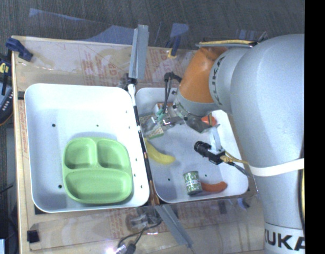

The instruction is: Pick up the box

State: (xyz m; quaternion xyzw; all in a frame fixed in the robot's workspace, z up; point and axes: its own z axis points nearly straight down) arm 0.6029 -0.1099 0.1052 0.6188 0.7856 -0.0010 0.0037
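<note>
Landmark: banana (160, 155), yellow, flat on the floor of the right bin (234, 142), close against that bin's left wall.

Just above the banana in the view, near but not touching: box (151, 128). Small, printed in brown and green, tilted, up against the same left wall. Too blurred to tell whether resting on the floor or raised off it.

Above and slightly right of the banana, right at the box: gripper (165, 115), at the end of the grey arm (258, 105), below the orange band (197, 81). Touching the box or only close over it: cannot tell which. Clenched, released or grasping: cannot tell either, too cluttered there to read.

Below and right of the banana, well apart from it: can (192, 183), small, green, with a pale end.

Farther right of the banana, level with the can: red piece (214, 186), long, slightly curved, flat near the front wall.

Left of the banana, across the shared wall: left bin (46, 105). Inside it, left of the banana and a little lower: plate (97, 169), green, three compartments, flat.
</note>
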